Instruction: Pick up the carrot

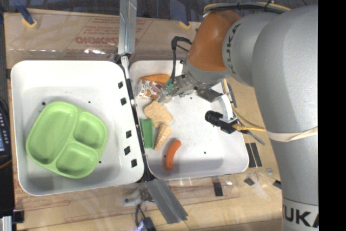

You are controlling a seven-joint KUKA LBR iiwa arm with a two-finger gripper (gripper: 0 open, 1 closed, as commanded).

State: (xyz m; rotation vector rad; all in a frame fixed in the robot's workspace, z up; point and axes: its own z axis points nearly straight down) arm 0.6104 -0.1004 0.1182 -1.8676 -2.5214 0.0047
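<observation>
The carrot (153, 78) is an orange tapered piece with a green end, lying near the far left corner of the right bin (216, 157). My gripper (173, 88) hangs low over the bin just right of the carrot's green end, very close to it or touching it. The grey wrist and orange band hide the bin's far wall behind the gripper.
In the right bin lie a printed packet (146, 91), a round cracker (158, 112), a waffle cone (162, 136), a green stick (147, 133) and an orange-red sausage (172, 153). The left bin (32, 76) holds a green divided plate (67, 139).
</observation>
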